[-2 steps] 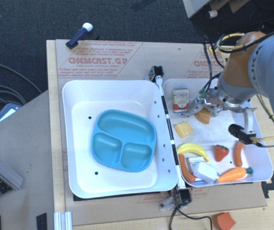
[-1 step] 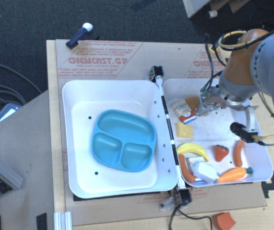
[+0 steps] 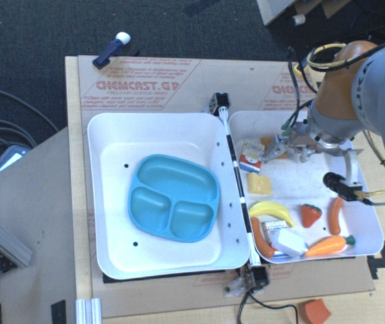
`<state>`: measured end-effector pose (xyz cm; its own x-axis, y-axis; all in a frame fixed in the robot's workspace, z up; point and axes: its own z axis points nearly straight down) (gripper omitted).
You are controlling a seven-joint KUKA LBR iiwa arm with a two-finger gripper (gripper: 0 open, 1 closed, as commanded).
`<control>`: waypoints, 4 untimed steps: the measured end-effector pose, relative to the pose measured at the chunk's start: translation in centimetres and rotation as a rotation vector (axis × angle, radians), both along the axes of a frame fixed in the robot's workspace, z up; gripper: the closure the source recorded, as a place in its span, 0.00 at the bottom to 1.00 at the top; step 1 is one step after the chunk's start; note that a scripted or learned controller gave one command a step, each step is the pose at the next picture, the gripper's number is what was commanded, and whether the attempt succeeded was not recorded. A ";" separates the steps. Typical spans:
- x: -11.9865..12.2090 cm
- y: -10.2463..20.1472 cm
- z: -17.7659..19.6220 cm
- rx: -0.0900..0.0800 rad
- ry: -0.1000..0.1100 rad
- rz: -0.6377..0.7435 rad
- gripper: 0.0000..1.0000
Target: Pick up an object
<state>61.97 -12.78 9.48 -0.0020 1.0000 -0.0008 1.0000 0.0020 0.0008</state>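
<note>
bench stock, 1 moment, all positions taken from the claw.

claw (image 3: 281, 145): two-finger metal gripper on the grey arm with the orange band (image 3: 340, 79), low in the upper part of the right white bin (image 3: 374, 229). whether the fingers are apart or together cannot be told; nothing is seen between them.

items near the claw:
- small white and red-blue packet (image 3: 249, 160), just beside the claw on the divider side, a little nearer the camera.
- small orange piece (image 3: 268, 141), at the claw tip, partly covered; contact unclear.
- pale yellow cheese-like square (image 3: 259, 183), below the packet.
- yellow plastic banana (image 3: 271, 211), further toward the near rim.
- red plastic strawberry (image 3: 311, 214), orange-red sausage (image 3: 336, 216), orange plastic carrot with green top (image 3: 327, 246), white flat box (image 3: 288, 240) and a second sausage-like piece (image 3: 260, 238), all well apart from the claw along the near rim.

left white bin (image 3: 101, 201): holds 1 blue three-compartment plastic tray (image 3: 173, 197), well apart from the claw across the divider.

progress, as judged: approach made, no object lifted. left to do: closing on 1 item, probably the packet or the orange piece, then raising it clear.

edges and room: the claw sits near the far rim and the central divider (image 3: 232, 174), so side travel that way is tight. bare floor lies in the middle of the right bin, between the claw and the strawberry. straight up looks free.
</note>
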 end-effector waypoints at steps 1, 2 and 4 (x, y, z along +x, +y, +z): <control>-7.1 -2.6 -1.1 0.001 0.003 -0.003 0.00; 4.4 -1.0 -1.0 0.000 0.000 0.000 0.00; 2.0 2.8 12.1 0.000 0.000 -0.001 1.00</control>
